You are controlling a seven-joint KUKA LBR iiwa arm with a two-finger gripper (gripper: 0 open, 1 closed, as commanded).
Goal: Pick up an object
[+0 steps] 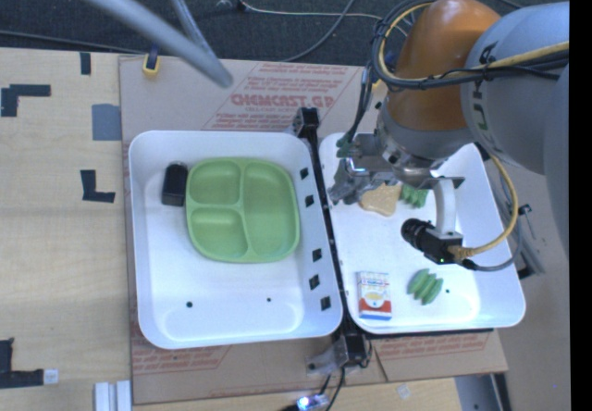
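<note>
My gripper (354, 181) is low over the far left part of the right bin (490, 242), close to the divider. A tan, bread-like piece (379, 202) lies just right of the gripper tip, touching or nearly touching it. A small green item (415, 197) sits beside the tan piece, partly hidden by the wrist. Nearer the front lie a green pea pod (425, 286) and a small red, white and blue box (374, 295). The grey arm with its orange band (439, 39) covers the back of the bin.
The left bin (148, 215) holds a green divided plate (242, 210) and a small black block (174, 184) at the plate's left edge. A black camera unit with cable (431, 242) hangs off the wrist over the right bin's middle. Black clips line the divider (319, 215).
</note>
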